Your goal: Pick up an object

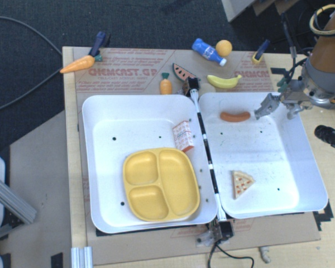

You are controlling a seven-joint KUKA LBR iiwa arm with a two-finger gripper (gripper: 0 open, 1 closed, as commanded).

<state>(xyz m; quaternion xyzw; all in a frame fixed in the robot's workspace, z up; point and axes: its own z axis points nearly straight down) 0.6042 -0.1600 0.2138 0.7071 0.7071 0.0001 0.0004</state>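
In the right bin [301,166] a reddish sausage [235,116] lies near the back wall, and a pizza slice [241,183] lies toward the front. The left bin [100,149] holds a yellow divided plate [161,183] and a small red-and-white carton [183,135] by the dividing wall. My gripper [278,108] hangs over the right bin's back right part, to the right of the sausage and apart from it. It is open, its fingers [264,107] spread with nothing between them.
Behind the bins on the cardboard lie a banana [223,81], a blue bottle [207,51], an orange ball [224,47], a watermelon slice [181,72], a small carrot [166,86] and a large carrot [78,65]. Blue clamps [261,50] hold the back edge.
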